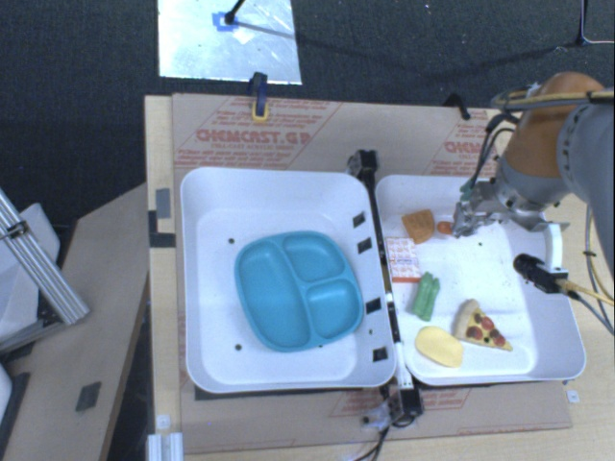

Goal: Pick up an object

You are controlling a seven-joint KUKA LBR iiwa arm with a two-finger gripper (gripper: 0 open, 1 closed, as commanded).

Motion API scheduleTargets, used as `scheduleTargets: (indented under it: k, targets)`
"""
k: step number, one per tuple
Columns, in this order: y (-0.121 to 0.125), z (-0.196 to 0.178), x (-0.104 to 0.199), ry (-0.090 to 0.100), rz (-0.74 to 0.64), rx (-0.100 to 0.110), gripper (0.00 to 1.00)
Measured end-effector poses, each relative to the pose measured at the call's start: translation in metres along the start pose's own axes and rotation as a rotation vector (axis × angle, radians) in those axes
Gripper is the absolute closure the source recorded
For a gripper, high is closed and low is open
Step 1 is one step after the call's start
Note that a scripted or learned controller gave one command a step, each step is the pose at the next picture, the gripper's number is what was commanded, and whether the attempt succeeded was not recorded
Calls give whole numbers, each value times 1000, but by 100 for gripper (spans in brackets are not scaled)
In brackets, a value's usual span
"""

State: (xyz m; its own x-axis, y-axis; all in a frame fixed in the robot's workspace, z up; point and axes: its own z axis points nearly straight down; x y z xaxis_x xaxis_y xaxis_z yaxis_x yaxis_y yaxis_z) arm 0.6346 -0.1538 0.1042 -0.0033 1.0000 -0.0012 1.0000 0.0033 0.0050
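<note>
Gripper, low over the far part of the right bin, near the middle of that bin's far edge; whether it is open or closed cannot be told at this angle, and nothing is seen held in it. Just beside its tip, toward the bin's left wall, lies a small orange piece, and next to that a tan wedge; contact between gripper and orange piece cannot be judged. Along the left wall, below the wedge, lies a red-and-white packet, with a green block just beside its near end. Toward the near edge rest a yellow lump and a pizza slice, close together, the slice pointing to the right wall. The middle of the right bin's floor and its near right corner are bare white, the widest open room lying between the gripper and the pizza slice. The left bin holds one blue divided plate, flat at its centre, well clear of all four walls. The two bins sit side by side with their inner walls touching, on a cardboard sheet that covers the bench; the arm enters over the right bin's far right corner.
</note>
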Motion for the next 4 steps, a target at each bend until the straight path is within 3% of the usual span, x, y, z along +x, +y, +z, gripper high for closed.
scheduleTargets:
  k: [2, 3, 4]
  targets:
    - [8, -127, 3, -1, -3, -3, 100]
    - [9, -138, 3, 0, -3, 1, 100]
    - [-11, -137, 62, 3, -6, 5, 100]
